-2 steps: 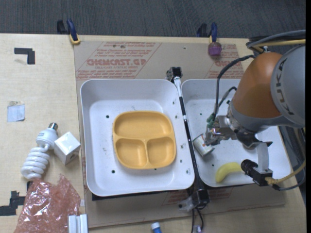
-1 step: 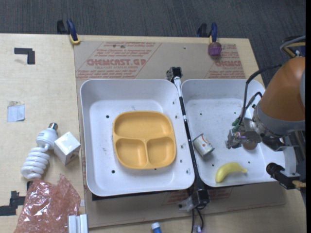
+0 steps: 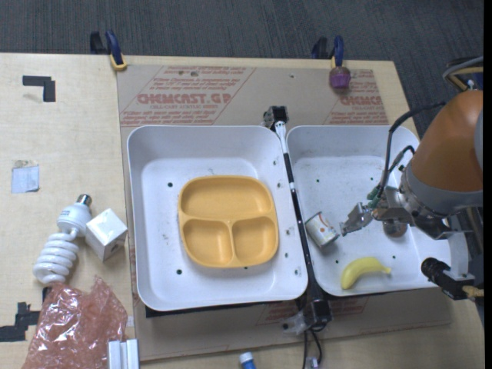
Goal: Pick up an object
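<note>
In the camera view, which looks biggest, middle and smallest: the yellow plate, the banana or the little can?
1. Plate, by far the biggest; it fills much of the left bin.
2. Banana, in the right bin.
3. Can, near the hand; it looks a bit smaller than the banana, though it lies tilted, so that is less sure.

The arm [image 3: 453, 156] is grey with a broad orange band, black cables looping beside it, and a metallic gripper [image 3: 355, 220].

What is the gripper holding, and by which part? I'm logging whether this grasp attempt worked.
Nothing visibly. The gripper hangs beside the small can in the right bin.
</note>
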`<state>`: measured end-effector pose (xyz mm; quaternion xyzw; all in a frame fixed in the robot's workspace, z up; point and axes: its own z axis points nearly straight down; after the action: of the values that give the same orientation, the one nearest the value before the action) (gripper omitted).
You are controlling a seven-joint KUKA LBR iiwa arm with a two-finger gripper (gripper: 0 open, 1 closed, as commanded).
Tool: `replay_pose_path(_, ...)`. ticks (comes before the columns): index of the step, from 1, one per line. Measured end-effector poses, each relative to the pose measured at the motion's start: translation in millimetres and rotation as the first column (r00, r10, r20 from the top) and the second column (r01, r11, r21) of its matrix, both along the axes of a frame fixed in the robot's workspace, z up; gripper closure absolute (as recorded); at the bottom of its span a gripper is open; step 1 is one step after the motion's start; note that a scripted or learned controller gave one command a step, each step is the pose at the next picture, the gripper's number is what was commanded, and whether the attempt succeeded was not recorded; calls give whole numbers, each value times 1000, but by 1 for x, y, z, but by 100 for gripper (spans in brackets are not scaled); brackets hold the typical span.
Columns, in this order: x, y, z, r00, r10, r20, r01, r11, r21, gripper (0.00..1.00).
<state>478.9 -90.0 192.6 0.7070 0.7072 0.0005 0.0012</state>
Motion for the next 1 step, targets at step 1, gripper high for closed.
replay_pose_path(1, 3, -6, -99, 1000, -2, -2, 2, 1000, 1, 0)
